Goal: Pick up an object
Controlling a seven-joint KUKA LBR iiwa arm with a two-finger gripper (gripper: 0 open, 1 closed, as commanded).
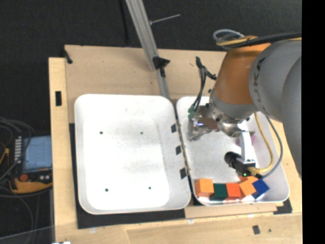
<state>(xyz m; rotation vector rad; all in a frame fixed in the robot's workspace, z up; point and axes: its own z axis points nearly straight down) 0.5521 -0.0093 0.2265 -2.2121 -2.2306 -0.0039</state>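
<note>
From the camera view above the bench, my arm [264, 80] comes in from the right, the orange band [236, 75] sitting just above my wrist, and it hangs over the far end of the right bin [216, 151]. My gripper [195, 131] points down near that bin's left wall, close to the seam where the two bins meet. I cannot tell how far my hand is open; the metal at the tip is blurred and tucked under the wrist, and I see nothing between its parts.

The things I could pick lie well apart from my hand, along the near edge of the same bin, packed in a row. Nearest my side of the row is an orange block [204, 186], then a green block [220, 191] touching it, then a second orange block [233, 189], a third orange block [248, 186] tilted beside it, and a blue block [260, 186] at the far right end. A black part on a white bracket [247, 146] hangs to the right of my hand, just above the row.

The left bin [127, 151] lies to my hand's left, beside the seam.
</note>
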